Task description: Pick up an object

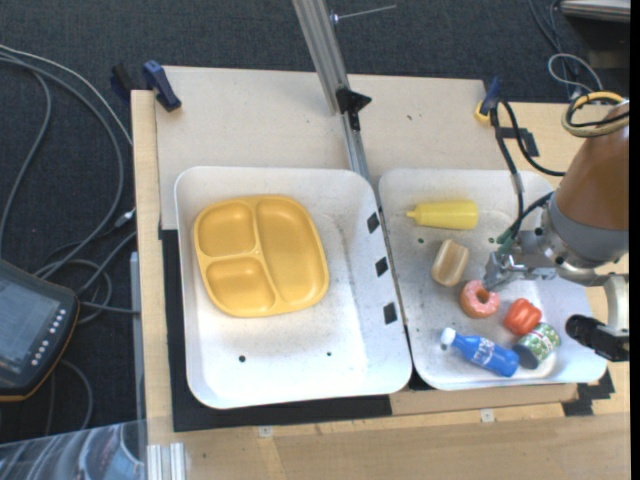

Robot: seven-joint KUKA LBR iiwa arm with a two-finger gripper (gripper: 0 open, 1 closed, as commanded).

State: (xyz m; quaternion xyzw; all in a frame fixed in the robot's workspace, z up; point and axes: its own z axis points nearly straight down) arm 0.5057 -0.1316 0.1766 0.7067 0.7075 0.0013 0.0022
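The right bin (420, 353) holds several small objects. A yellow mustard bottle (443, 213) lies at its far side, with a tan bread roll (450, 261) below it. A pink donut (480, 299) sits near the middle. A red pepper-like piece (522, 316), a green and white can (541, 343) and a blue bottle (484, 353) lie along the near edge. My gripper (497, 276) hangs low over the bin, just above and right of the donut and to the right of the roll. Nothing visible is lifted off the bin floor.
The left bin (200, 368) holds a yellow divided plate (262, 255). A slanted metal post (330, 58) rises from between the bins at the back. Black cables (515, 158) run down to the wrist over the right bin's far corner.
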